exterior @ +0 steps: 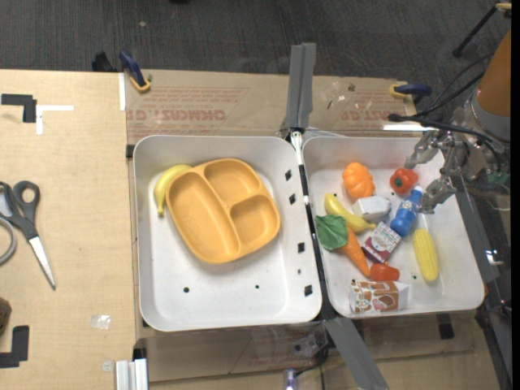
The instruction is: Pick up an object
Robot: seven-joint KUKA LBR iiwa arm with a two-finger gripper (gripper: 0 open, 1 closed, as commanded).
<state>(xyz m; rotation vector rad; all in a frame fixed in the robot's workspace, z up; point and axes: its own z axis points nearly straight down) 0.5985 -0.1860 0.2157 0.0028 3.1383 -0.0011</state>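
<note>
Claw (431,173) is hovering with fingers apart over right bin (471,291), gripping nothing; red tomato (403,180) is sitting just left of it, blue bottle (405,214) just below.

A pale wooden surface (73,218) fills the left of the frame, with scissors (28,226) lying at its left edge. Two white bins, left (219,299) and right (463,287), sit side by side on brown cardboard (203,104) at centre and right.
</note>
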